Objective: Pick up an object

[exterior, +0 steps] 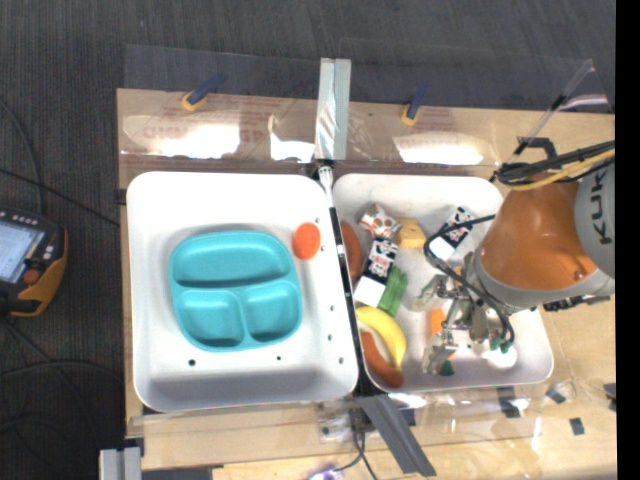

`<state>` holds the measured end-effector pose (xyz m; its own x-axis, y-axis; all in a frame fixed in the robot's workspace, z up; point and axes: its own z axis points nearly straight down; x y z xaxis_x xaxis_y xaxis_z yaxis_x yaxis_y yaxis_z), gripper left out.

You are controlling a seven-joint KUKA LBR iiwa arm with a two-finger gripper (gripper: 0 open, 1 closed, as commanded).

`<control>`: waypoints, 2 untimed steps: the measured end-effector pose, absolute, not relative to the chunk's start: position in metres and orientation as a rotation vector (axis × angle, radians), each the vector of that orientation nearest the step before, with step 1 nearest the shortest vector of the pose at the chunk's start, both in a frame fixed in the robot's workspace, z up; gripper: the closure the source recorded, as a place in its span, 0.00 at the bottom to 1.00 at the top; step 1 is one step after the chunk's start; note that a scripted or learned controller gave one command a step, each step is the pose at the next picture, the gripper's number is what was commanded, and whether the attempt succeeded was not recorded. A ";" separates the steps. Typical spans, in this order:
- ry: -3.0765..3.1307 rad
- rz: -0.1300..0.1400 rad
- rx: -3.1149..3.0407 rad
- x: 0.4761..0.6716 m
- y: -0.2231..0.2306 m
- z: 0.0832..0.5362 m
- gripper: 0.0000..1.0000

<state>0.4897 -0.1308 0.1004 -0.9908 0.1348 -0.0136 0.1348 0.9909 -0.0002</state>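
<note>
the arm (545, 233) leans in from the right and hangs low over the right bin (520, 368), its orange band bulking above the wrist. the gripper (455, 343) points down into the near part of that bin, close to a small orange piece (436, 320) and something green (444, 367) on the floor of the bin. from here i cannot tell how the gripper is set or whether it has hold of anything; the metal and cables at the wrist blur together.

the things it could take all lie in the right bin, crowded toward its left wall: a yellow banana (385, 333) curving along the near left corner with a brown thing (384, 366) just beside it, a green packet (393, 290) touching a white card (370, 291), a patterned black-and-white box (381, 258) and a pale yellow lump (410, 234) farther back. my guess is they have slid there and bunched, which leaves the arm's side of the bin more open.

the left bin (150, 268) holds a teal divided tray (237, 287) sitting flat in the middle, and a small orange ball (306, 239) rests just beside the tray's far right corner, near the wall between the bins.

for room, the gripper has bare white floor to its right and near side, but the near rim is close, so a grab there wants a straight drop. the banana sits hard against the wall, which looks awkward for fingers to get round.
</note>
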 end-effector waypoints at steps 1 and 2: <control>3.124 -0.003 0.206 0.487 -0.130 0.090 0.00; 3.122 -0.005 0.205 0.489 -0.130 0.100 1.00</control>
<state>0.4887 -0.1302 0.1002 -0.9913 0.1308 -0.0130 0.1309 0.9914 -0.0023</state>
